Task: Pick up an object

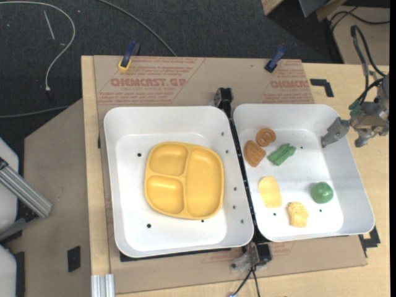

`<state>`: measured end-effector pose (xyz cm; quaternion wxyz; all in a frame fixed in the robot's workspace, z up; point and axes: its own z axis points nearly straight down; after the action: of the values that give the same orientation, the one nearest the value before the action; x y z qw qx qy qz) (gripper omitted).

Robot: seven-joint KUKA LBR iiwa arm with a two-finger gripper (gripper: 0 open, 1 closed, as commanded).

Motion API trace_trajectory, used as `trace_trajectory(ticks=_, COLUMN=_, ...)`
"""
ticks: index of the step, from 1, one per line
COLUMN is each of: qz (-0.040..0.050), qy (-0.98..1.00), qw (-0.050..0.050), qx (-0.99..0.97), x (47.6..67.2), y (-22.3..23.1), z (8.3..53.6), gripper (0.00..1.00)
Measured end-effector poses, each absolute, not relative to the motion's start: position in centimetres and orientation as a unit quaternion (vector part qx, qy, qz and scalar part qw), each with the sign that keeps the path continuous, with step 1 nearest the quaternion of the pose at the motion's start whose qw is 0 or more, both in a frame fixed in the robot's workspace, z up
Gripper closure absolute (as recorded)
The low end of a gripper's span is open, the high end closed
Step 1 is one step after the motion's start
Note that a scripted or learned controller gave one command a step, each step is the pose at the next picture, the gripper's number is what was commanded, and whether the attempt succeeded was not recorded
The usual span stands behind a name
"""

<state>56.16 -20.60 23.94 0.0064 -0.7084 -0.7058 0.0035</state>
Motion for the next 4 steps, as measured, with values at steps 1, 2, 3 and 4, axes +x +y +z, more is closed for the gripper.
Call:
trace_trajectory(ticks=1, qz=-0.0001, qy=-0.707, qw=0.000, qx=-0.707, x=56.4, y=-20.5, z=24.7, gripper=0.00)
trace_trajectory(ticks=2, qz=0.0013, qy=-0.707, qw=0.004, qx=-0.707, x=56.6, y=-20.3, z=18.4, gripper=0.00)
trace_trajectory(ticks=3, qz=0.0013, qy=-0.707, qw=0.004, qx=-0.707, x=56.8, y=-20.9, z=12.3, gripper=0.00)
trace_trajectory(ticks=4, qz=0.0001, qy=-0.707, qw=0.001, qx=-0.707, x=56.8, y=-20.9, z=8.5, gripper=0.00)
